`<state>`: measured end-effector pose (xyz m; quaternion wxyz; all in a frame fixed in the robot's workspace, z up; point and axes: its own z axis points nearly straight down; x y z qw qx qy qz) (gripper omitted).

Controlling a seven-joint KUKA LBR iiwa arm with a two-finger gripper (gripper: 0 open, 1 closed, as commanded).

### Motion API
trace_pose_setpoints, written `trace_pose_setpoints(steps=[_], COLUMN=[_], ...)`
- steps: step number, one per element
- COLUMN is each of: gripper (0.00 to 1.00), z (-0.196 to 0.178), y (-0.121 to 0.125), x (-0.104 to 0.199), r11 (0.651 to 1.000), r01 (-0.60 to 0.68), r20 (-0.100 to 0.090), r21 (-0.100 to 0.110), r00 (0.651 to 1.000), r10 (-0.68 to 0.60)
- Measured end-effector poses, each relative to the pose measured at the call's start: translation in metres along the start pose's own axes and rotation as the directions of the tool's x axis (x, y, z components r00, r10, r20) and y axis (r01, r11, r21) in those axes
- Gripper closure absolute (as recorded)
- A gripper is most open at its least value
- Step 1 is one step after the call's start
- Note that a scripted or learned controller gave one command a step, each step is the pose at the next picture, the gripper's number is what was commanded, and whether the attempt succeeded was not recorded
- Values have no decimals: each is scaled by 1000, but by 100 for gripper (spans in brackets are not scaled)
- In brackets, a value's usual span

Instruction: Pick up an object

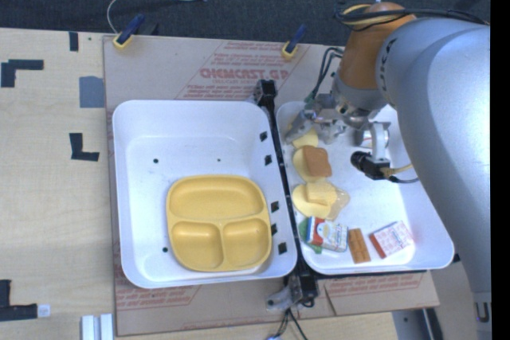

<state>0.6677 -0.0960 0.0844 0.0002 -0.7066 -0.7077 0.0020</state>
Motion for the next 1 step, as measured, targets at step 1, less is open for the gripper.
trace_pose_setpoints(steps=[1], gripper=[100], z=[-10], y=[0], x=[1], r11=[1000], r01=[1], r20=[0], r21=[-2], r00=[1000], r10=[-1])
